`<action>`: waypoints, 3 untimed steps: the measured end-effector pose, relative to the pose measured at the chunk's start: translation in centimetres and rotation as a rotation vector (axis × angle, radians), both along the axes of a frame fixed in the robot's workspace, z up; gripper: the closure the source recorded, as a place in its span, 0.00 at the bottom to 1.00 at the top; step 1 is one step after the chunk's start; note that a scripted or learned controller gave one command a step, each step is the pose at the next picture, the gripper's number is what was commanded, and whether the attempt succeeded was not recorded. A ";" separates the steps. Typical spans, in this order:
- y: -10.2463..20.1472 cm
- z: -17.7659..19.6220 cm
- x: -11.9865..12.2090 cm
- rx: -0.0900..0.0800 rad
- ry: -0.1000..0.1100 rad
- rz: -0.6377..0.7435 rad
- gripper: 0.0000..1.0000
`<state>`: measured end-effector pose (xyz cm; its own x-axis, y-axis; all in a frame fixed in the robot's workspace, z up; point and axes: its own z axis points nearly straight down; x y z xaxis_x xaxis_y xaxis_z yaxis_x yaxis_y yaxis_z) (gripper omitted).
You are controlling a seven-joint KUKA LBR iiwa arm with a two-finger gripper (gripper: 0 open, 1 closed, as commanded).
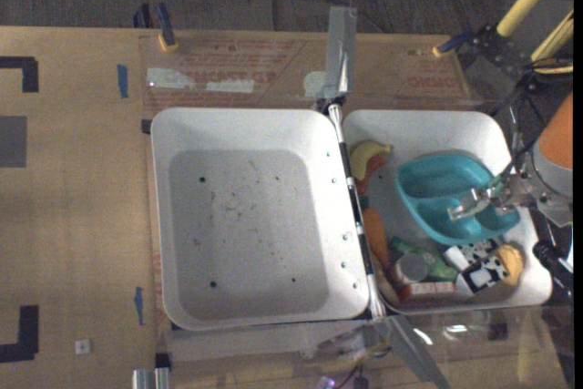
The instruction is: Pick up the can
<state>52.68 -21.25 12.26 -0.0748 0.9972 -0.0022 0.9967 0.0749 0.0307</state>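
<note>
Teal bowl (444,188) is my landmark here, sitting in the right bin (428,121). My gripper (473,201) hangs right over its nearer rim, fingers spread a bit with nothing between them, far as I can see. The can (414,274) lies just below the bowl toward the bin's front edge, grey top up, red label showing, among green bits. Right of it there's a black-and-white cow toy (484,269). Left of the bowl, a banana (367,158), with a carrot (375,237) below that
</note>
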 end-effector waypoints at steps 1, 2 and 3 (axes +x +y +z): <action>0.3 -0.7 0.6 0.016 -0.028 -0.144 0.00; 1.5 -2.4 0.2 0.017 -0.005 -0.386 0.00; 3.3 -1.5 0.7 0.045 0.005 -0.364 1.00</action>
